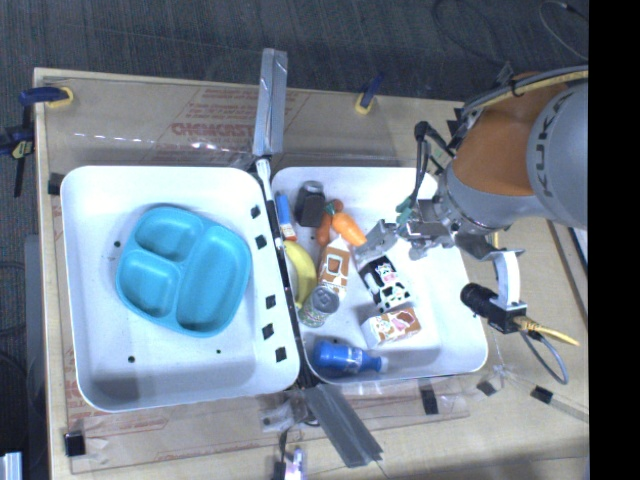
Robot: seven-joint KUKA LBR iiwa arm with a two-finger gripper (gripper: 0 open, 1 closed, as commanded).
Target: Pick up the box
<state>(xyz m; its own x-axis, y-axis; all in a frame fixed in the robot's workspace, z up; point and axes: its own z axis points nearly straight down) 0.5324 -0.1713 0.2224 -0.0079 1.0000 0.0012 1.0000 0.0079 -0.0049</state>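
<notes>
1. Camera view: the arm (pixel 520 158) reaches in from the right over the right bin (pixel 455 343), its orange band above the wrist hanging over the bin's far right corner.
2. The gripper (pixel 385 240) points left and down into the bin. A grey finger (pixel 378 236) lies just above the black-and-white patterned box (pixel 385 280), close to its upper end; whether it touches the box cannot be told.
3. How wide the claw stands cannot be told from this angle: the wrist hardware hides much of it, and nothing is clearly seen between the fingers.
4. The patterned box lies tilted near the middle of the right bin. Just below it rests a second small box (pixel 392 325) with a brown-and-white print.
5. To the left sit a small carton (pixel 334 266), a banana (pixel 300 271), a carrot (pixel 347 228) and a clear bottle (pixel 318 306); a blue bottle (pixel 345 358) lies along the near wall.
6. The left bin (pixel 90 368) holds a blue divided plate (pixel 185 268).
</notes>
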